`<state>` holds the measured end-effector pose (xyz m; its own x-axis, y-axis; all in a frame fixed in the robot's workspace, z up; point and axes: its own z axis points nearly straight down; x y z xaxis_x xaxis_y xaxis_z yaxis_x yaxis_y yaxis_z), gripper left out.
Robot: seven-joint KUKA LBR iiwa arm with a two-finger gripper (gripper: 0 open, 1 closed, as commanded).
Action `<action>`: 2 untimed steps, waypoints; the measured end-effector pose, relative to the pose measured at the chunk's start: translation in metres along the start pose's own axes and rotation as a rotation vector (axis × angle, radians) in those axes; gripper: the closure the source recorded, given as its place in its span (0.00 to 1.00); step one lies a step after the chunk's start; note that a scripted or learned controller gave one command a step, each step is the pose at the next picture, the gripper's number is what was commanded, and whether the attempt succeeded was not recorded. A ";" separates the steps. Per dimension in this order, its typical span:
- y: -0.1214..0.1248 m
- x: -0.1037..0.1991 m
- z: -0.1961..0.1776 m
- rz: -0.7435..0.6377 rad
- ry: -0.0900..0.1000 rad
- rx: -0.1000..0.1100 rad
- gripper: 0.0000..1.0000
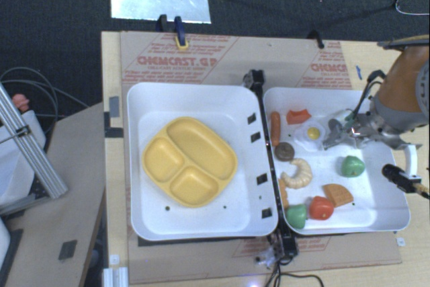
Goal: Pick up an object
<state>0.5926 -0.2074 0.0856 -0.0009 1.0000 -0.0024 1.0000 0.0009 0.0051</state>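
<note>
Pincer (334,138) low over right bin (390,215), fingers slightly apart, nothing between them; fried egg (312,133) just beside its tips, toward left bin (201,228). Green pepper (351,165) just below pincer, apart from it; shrimp (298,173) further down-left; yellow tray (189,161) well apart, leftward.

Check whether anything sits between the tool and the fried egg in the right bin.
Nothing visible does. The tool hangs just right of the egg, with bare bin floor between them; the green pepper lies off to the lower right.
</note>
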 end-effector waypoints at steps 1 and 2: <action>-0.081 0.000 0.001 0.003 0.004 0.011 0.00; -0.023 0.002 0.000 -0.006 0.000 -0.002 0.00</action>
<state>0.5701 -0.2057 0.0855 -0.0066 1.0000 -0.0021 1.0000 0.0066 0.0070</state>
